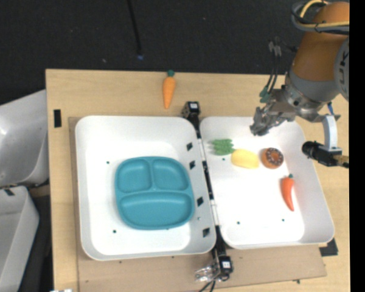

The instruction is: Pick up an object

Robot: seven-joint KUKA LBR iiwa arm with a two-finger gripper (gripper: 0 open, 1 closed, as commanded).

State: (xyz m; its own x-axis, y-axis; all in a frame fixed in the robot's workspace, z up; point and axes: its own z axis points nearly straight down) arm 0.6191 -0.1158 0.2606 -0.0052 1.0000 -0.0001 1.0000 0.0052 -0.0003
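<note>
The desk (109,90) looks like pale matt wood. Both bins (91,163) are smooth, slightly glossy white plastic. The blue plate (152,193) is matt plastic.

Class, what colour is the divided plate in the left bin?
Teal blue plate, seen in the camera view.

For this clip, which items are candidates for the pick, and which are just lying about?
Candidates, in the right bin near the gripper:
green toy
yellow toy
brown round toy
red-orange carrot

Lying about:
blue divided plate in the left bin
orange carrot on the bench
</note>
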